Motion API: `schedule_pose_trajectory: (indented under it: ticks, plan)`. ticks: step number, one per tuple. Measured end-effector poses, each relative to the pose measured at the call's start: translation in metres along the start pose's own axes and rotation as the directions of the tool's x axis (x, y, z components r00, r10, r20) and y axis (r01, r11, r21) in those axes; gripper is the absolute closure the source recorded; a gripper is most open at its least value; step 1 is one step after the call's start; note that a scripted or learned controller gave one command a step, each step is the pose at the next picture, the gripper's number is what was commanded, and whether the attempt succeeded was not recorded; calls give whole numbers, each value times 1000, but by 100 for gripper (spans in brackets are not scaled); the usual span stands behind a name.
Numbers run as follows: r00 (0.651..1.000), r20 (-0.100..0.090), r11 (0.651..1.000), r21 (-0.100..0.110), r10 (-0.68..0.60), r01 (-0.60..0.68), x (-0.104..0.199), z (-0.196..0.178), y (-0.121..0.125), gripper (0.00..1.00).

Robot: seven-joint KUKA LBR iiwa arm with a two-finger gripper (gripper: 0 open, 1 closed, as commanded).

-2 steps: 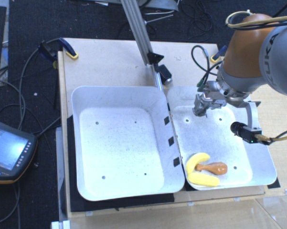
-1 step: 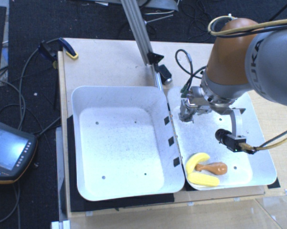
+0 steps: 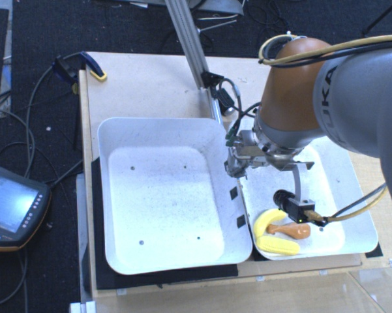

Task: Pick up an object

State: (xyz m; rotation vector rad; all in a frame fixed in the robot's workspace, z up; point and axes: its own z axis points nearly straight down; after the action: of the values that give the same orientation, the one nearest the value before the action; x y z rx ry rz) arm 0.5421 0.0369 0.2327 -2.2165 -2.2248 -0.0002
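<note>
My arm reaches in from the right, grey and thick, and bends downward at the orange band. Below the band my wrist points steeply down and a little to the left. My tool hangs low at its end, aimed downward.

left bin floor open, toys crowd right bin corner

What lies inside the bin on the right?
A yellow banana, a second yellow piece and an orange-brown object between them. The arm covers the far part of the bin; anything there is hidden.
</note>
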Motion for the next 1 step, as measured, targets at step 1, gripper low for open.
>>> schedule_pose_trajectory:
  ticks: [1]
  plan:
    - [1000, 0, 1000, 0, -1, 1, 45, 7, -12, 100]
